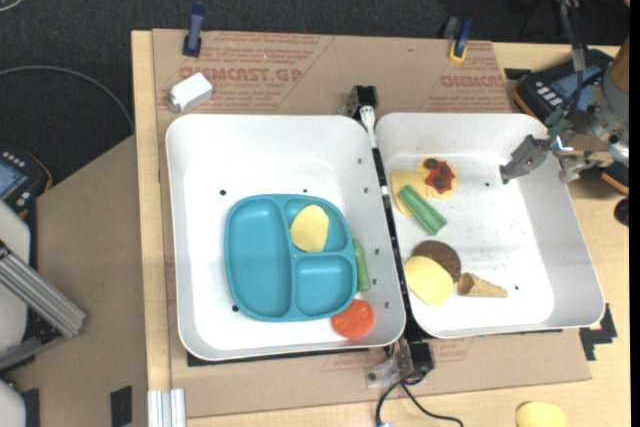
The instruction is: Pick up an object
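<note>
The gripper (520, 158) hung at the right bin's (560, 315) far right edge, whether its fingers were apart I could not tell, while the green stick (422, 208) lay near that bin's left wall, probably light, stiff plastic best pinched across its middle.

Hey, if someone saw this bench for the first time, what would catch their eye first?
Most likely the turquoise divided tray in the left bin, with a yellow piece in its upper right compartment and an orange-red round thing just off its lower right corner. Next, the toy food in the right bin: a green stick, a brown disc and a cone, with the tool over that bin's upper right.
</note>
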{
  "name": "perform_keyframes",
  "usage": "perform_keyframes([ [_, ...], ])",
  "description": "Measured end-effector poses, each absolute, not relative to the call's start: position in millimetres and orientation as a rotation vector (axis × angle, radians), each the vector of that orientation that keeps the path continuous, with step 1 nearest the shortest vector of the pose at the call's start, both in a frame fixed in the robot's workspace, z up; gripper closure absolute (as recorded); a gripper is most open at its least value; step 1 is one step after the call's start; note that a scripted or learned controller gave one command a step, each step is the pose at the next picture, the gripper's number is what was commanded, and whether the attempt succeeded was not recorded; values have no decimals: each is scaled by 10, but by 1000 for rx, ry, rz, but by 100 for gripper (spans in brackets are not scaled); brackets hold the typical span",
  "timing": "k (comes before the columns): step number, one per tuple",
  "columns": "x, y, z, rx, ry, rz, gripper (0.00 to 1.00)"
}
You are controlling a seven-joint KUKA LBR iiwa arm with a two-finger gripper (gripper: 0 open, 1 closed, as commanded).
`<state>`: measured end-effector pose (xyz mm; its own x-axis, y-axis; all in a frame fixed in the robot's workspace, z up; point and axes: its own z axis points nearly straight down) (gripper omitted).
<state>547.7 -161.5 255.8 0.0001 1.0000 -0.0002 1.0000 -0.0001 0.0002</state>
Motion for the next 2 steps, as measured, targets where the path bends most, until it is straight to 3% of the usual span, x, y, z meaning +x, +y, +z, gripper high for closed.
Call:
perform_keyframes([
  [1, 4942, -1679, 1269, 2236, 2227, -12, 0],
  [2, 5002, -1681, 1451, 2220, 2217, 2, 100],
])
